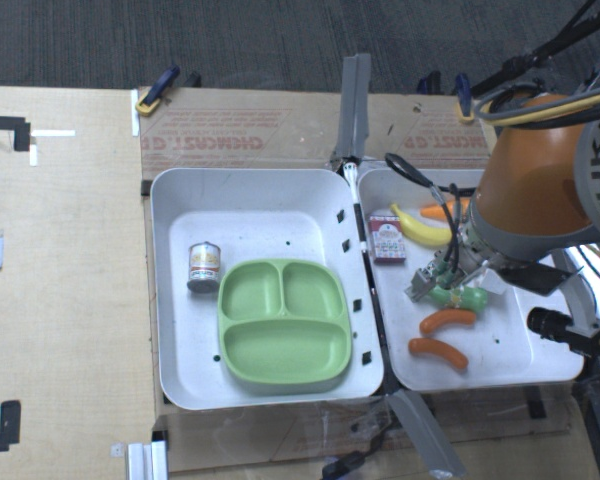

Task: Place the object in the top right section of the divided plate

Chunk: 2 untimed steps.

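Observation:
A green divided plate [283, 321] lies in the left bin [170, 268], with two small sections at the back and one long section at the front. My gripper [438, 274] hangs low in the right bin [510, 363], under the orange wrist band. Its tip is just above and left of a small green object [464, 296], touching or nearly touching it. Two orange-red sausages [447, 319] [439, 353] lie just in front of it. A yellow banana [420, 228] and a red box [386, 239] lie behind it to the left.
A small tin can [204, 266] stands in the left bin, left of the plate. An orange carrot-like piece [438, 210] lies behind the banana. The raised divider [365, 268] between the bins runs between gripper and plate. The arm's bulk covers the right bin's back right.

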Available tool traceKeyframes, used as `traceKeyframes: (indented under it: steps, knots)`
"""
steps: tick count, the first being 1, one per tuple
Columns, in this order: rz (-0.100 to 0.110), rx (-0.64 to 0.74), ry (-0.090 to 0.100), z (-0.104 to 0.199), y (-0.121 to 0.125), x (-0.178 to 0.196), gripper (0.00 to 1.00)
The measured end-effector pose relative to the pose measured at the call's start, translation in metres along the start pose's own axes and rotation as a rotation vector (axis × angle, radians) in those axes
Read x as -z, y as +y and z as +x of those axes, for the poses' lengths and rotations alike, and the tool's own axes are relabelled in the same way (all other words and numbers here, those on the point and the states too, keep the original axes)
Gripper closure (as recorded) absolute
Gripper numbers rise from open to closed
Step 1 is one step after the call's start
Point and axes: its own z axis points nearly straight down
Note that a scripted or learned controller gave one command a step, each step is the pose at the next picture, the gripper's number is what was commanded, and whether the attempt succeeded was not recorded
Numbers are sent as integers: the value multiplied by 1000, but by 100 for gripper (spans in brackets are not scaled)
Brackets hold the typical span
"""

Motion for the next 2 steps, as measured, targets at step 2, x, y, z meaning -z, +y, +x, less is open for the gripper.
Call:
traceKeyframes:
  steps: [2]
  knots:
    - [-2, 187, 2, -94, -67, -127, 100]
